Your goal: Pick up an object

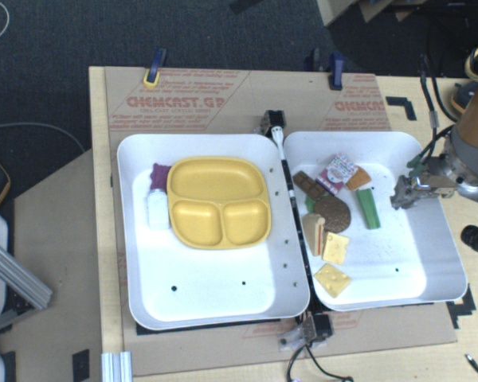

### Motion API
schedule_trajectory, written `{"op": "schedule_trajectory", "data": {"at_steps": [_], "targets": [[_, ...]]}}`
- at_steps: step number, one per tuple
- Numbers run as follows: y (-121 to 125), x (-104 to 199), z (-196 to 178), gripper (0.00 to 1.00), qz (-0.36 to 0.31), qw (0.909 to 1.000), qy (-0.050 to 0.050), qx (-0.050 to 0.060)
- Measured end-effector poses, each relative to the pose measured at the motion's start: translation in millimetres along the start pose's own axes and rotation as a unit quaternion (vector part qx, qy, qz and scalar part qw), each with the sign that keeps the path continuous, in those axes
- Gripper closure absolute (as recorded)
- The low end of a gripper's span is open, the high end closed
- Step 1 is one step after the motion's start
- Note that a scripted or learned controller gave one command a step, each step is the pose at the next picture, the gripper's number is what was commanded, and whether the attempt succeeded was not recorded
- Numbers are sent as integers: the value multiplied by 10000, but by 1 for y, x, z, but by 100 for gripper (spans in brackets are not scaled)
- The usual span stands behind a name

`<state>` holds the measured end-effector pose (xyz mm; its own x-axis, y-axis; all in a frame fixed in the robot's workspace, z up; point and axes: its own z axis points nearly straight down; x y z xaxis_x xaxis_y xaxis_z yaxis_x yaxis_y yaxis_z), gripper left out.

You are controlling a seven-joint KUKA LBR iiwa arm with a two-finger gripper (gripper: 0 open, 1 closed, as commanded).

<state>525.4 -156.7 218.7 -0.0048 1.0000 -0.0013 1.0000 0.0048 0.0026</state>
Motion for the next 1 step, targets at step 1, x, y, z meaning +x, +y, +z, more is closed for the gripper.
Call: {"op": "schedule_trajectory", "data": {"at_steps": [1], "targets": [[25,44,8,100,-1,10000,3,-5]]}}
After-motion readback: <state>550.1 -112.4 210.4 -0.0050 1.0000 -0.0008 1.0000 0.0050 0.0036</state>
